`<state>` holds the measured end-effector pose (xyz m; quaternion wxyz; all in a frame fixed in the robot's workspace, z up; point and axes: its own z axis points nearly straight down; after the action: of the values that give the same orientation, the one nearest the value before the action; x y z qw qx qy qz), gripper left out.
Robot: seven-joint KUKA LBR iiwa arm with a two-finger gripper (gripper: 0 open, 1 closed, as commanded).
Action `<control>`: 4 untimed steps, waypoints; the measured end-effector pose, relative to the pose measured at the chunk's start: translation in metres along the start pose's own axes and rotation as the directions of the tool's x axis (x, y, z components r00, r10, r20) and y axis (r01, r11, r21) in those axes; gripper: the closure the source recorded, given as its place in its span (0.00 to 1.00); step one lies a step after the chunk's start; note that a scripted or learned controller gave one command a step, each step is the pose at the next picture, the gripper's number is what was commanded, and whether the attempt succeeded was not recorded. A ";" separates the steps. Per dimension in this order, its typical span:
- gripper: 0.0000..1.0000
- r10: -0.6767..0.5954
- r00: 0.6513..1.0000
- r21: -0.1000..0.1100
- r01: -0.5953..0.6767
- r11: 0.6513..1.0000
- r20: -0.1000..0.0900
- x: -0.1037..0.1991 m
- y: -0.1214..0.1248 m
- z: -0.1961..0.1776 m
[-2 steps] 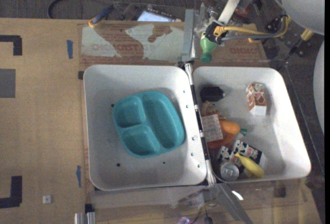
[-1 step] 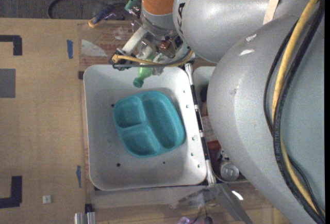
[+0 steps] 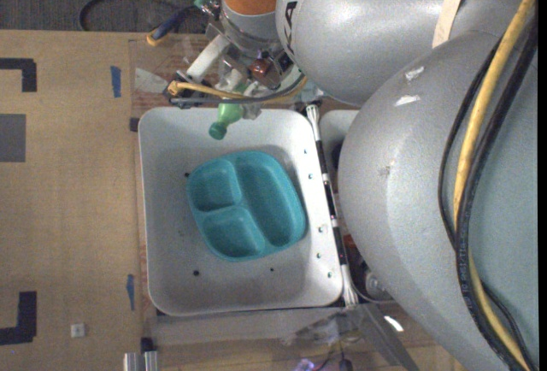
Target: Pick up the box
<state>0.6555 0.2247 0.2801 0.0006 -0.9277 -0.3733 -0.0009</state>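
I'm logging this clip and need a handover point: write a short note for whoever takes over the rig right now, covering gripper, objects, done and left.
Gripper: at the far rim of the left bin, with a small green bottle-like item right at its tip; whether it is gripping that item cannot be told.
Objects: a teal three-compartment tray lies in the middle of the left bin. The arm covers most of the right bin.
Done: no box is seen held.
Left: find the box, grasp and lift it.
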 end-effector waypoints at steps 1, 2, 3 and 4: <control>1.00 0.345 0.939 0.000 -0.345 0.939 0.001 -0.015 -0.013 0.011; 1.00 0.514 0.858 -0.001 -0.514 0.858 0.000 0.002 0.004 0.002; 1.00 0.537 0.843 -0.001 -0.537 0.843 0.004 -0.045 -0.041 0.062; 1.00 0.534 0.845 -0.002 -0.534 0.845 0.002 -0.073 -0.070 0.016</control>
<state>0.5547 0.2243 0.2642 -0.0002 -0.9949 -0.1005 0.0001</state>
